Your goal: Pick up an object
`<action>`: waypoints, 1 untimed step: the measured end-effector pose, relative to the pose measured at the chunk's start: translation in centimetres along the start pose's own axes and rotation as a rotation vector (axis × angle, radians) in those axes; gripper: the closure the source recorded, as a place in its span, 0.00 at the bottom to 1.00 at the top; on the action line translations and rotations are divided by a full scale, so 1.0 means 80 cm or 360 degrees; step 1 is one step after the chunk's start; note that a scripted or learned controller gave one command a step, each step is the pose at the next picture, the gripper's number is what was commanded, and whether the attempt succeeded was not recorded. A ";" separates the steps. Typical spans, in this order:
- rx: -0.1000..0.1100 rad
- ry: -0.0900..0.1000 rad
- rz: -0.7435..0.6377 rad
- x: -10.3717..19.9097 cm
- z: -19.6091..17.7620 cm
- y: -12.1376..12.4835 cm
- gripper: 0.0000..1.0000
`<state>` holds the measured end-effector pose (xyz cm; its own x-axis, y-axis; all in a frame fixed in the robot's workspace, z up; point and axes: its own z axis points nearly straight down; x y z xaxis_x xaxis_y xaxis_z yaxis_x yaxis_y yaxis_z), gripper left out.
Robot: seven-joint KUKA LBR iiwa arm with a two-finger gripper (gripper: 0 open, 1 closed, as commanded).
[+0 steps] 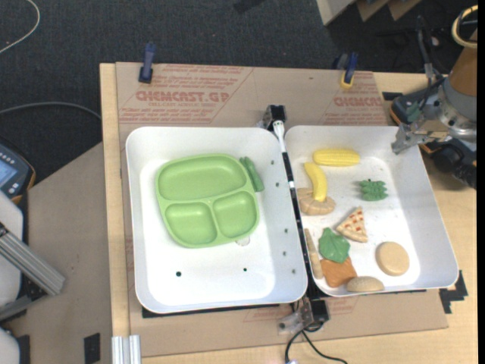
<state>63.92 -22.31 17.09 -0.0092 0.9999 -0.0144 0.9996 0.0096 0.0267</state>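
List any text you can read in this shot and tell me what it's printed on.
"CHEMCAST G.P": red print on the brown board behind the left bin; the smaller lines beneath are too blurred to read.
"CHEMCAST" again, partly cut off, on the board behind the right bin.
Nothing else is legible.

Cardboard sheet (189, 89) — two clamps (146, 61), dark carpet (76, 36)

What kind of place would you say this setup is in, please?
Most likely a robotics lab bench. Two white bins sit on a clamped board, the left holding a green divided tray, the right holding toy food such as a banana, while the arm's end effector sits at the bin's corner.
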 end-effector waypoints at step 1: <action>0.0022 0.0018 0.0008 0.047 -0.132 0.007 1.00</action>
<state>64.14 -18.39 27.63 -0.0046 1.0000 -0.0027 0.9999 0.0046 0.0126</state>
